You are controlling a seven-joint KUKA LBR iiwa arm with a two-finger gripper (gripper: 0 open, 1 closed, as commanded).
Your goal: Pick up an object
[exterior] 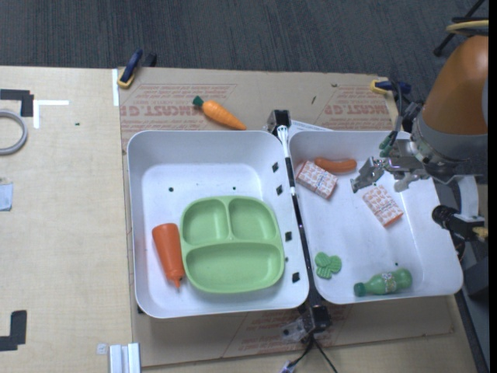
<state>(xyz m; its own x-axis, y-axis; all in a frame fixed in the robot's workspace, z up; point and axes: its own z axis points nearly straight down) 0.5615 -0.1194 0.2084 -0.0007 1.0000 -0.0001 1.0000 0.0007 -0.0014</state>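
Where the arm reaches in from the right, the gripper [371, 173] is seen above the right bin [435, 282], and whether its jaws stand wide or narrow cannot be told. Nothing is seen between them. Just beside it, a patterned packet [383, 205] is lying tilted on the bin floor. A second packet [316, 179] and an orange sausage [335, 164] are placed near the bin's far left corner. A green cookie [328, 265] and a green bottle [384, 283] are found along the near edge. A green divided plate [231, 245] and an orange bottle [168, 252] are held in the left bin [147, 158]. A carrot [219, 113] is left on the cardboard [178, 99] behind it.
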